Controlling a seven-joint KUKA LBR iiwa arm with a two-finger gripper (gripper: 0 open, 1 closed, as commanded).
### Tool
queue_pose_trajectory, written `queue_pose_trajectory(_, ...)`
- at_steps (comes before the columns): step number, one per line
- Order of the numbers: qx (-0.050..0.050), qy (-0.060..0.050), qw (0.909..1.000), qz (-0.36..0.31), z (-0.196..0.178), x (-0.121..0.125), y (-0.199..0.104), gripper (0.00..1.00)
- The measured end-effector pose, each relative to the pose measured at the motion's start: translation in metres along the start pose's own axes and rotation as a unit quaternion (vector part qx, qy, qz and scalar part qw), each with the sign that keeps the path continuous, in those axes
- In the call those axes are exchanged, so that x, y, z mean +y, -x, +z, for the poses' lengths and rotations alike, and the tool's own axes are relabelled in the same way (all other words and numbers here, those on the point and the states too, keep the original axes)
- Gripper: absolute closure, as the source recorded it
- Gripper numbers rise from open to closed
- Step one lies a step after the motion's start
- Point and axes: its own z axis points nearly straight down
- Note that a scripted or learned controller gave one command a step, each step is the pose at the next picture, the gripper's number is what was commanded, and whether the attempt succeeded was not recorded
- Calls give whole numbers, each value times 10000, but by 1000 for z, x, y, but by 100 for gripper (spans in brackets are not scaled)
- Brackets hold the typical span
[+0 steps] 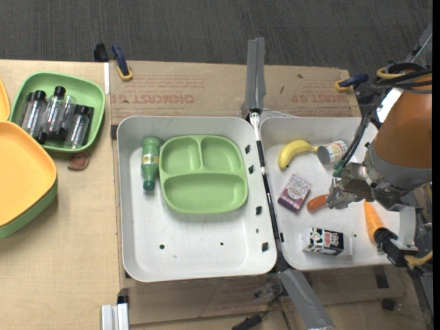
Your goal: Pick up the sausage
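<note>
Toward the right of the frame, the grey arm with its orange band reaches in over the right-hand shallow white bin (347, 256), and its two-finger gripper (338, 196) hangs low just beside the small reddish-orange sausage (317, 202), which lies on the bin floor near the bin's middle, between the purple carton (294, 192) to its left and the gripper to its right. The wrist body hides the claw, so how far it stands open cannot be told, and nothing can be seen held by it; whether it touches the sausage's right end is also unclear. My judgement is that the arm sits this low and close because it is lining up for the grasp, with the pick not yet made. Upper in the same bin lie a yellow banana (293, 152) and a small white jar lying on its side (333, 150), both apart from the sausage; a black-and-white cow-print milk carton (324, 241) rests lower down, and an orange carrot (372, 220) lies at the right, partly under the arm. The purple carton so near the sausage could get nudged if the approach drifts left. At the centre of the frame, the left-hand white bin (199, 253) holds a green three-compartment plastic plate (203, 174) with a green bottle (150, 162) just beside its left edge, well away from the work.
</note>
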Motion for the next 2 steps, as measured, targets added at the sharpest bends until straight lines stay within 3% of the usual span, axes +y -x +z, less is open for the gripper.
queue_pose_trajectory(2, -13, -15, 10000, 12, -16, 1, 2, 100)
